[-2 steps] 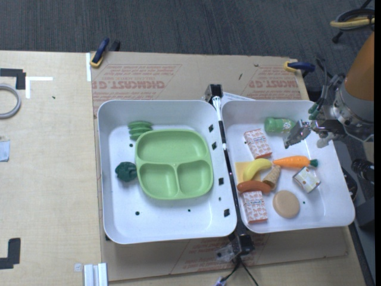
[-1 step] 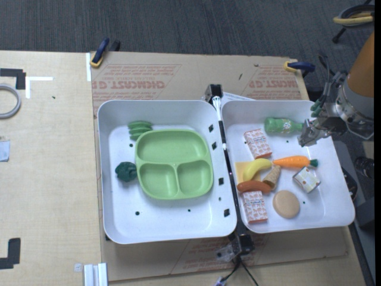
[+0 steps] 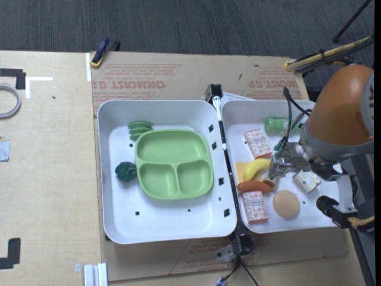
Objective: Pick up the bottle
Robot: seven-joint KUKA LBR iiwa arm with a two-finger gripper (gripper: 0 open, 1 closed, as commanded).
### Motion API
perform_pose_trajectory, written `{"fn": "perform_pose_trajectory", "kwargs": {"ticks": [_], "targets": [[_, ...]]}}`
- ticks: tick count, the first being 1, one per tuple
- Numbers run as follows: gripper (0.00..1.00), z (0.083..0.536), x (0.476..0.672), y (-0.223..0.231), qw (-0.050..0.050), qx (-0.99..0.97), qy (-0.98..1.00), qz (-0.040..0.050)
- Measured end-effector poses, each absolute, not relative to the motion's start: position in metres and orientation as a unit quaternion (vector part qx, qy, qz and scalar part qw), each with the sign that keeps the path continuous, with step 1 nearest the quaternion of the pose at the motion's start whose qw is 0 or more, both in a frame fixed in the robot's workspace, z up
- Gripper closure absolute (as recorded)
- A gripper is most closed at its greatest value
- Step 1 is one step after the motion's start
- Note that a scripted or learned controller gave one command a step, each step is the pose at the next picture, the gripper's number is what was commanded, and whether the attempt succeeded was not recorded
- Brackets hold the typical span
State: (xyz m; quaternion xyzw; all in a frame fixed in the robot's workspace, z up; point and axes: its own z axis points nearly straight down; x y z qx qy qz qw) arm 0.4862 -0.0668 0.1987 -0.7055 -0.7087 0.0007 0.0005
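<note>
The bottle (image 3: pixel 274 124) is a small green one lying near the far edge of the right bin (image 3: pixel 238 119), partly hidden by the arm's cables. My gripper (image 3: pixel 278 167) hangs low over the middle of that bin, nearer the camera than the bottle. It is just right of a yellow banana (image 3: pixel 252 169) and above an orange sausage (image 3: pixel 255 186). Nothing shows held in it.
The right bin also has two red-and-white snack packets (image 3: pixel 257 143) (image 3: pixel 254 207), a tan egg (image 3: pixel 286 205) and a white block (image 3: pixel 307 182). In the left bin (image 3: pixel 113 207) lie a light green divided tray (image 3: pixel 174 162), a green pea pod (image 3: pixel 140 128) and dark green broccoli (image 3: pixel 125 171).
</note>
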Motion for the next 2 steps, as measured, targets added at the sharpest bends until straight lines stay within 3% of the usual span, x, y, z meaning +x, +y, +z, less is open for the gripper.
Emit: {"fn": "perform_pose_trajectory", "kwargs": {"ticks": [1,2], "targets": [[1.00,0.247,0.477,-0.056,0.000,-0.769,-0.640,0.0008],[1.00,0.257,0.477,0.040,0.000,-0.750,-0.662,0.0010]]}}
